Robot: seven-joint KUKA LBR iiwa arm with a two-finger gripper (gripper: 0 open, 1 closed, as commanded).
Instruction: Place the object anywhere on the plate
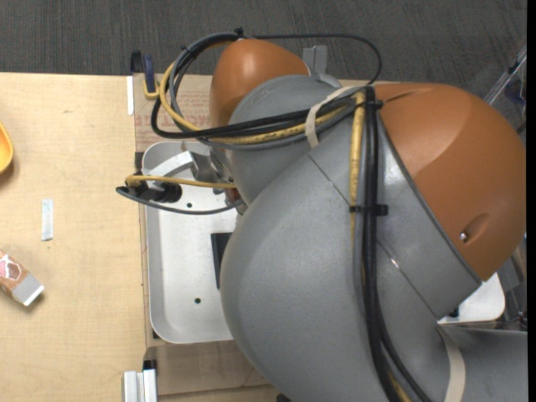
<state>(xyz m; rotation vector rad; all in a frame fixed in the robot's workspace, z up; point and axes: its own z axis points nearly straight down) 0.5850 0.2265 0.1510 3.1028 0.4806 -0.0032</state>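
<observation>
Arm is hunched right over the white bin, blocking loads; can't tell what the gripper's doing.

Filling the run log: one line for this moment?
arm: over white bin, blocking most of it | claw: state unclear | plate: not confirmed | placement: unverified

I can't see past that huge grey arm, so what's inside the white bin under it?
The white bin shows bare floor with a couple of small dark dots. The arm covers most of it, so what lies beneath there cannot be seen.
</observation>
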